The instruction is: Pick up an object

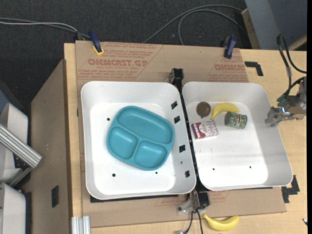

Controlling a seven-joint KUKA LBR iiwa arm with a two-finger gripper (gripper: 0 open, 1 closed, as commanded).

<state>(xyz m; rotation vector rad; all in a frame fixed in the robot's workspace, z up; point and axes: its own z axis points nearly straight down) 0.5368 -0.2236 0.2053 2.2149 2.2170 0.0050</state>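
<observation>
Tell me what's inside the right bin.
The right bin holds a banana, a green can, a brown ball and a small red-and-white carton. Anything beneath them is hidden.

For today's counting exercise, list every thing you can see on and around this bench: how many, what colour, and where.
Bins: 2, white, side by side on the bench.
Plate: 1, teal, divided into compartments, in the left bin.
Banana: 1, yellow, in the right bin, upper part.
Can: 1, green, on its side just below the banana.
Round thing: 1, brown, left of the banana.
Small box: 1, red and white, below the round thing.
Second banana: 1, yellow, on the bench's front edge, outside the bins.
Clamps: 2, blue and yellow, at the bench's far edge.
Gripper: 1, grey, at the right bin's right rim.
</observation>
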